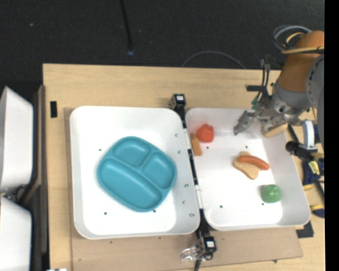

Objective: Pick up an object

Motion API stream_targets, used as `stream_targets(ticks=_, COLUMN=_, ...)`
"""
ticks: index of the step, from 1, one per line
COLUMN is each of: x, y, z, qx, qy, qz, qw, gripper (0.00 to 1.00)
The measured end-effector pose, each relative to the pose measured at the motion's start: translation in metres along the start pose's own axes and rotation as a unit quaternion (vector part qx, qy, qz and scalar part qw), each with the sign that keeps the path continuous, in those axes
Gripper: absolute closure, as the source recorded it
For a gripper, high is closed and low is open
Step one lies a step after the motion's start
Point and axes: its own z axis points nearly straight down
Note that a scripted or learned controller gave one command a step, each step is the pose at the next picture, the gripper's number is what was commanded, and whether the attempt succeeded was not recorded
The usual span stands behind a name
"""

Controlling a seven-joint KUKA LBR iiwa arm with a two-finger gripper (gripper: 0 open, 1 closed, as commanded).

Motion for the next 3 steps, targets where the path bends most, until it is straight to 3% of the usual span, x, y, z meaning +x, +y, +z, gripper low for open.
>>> stream_targets(ticks=1, x=-0.001, y=-0.001, z=0.044, qx=0.0, qy=0.0, qz=0.0, qw=1.0, gripper=0.0)
stream_targets(ticks=2, x=-0.003, y=0.002, z=0.028, qx=-0.004, qy=-0.002, qz=-0.001, qw=1.0, gripper=1.0)
stream_targets(ticks=3, x=-0.006, y=-0.003, z=-0.018, qx=-0.004, qy=0.001, qz=-0.001, qw=1.0, gripper=1.0)
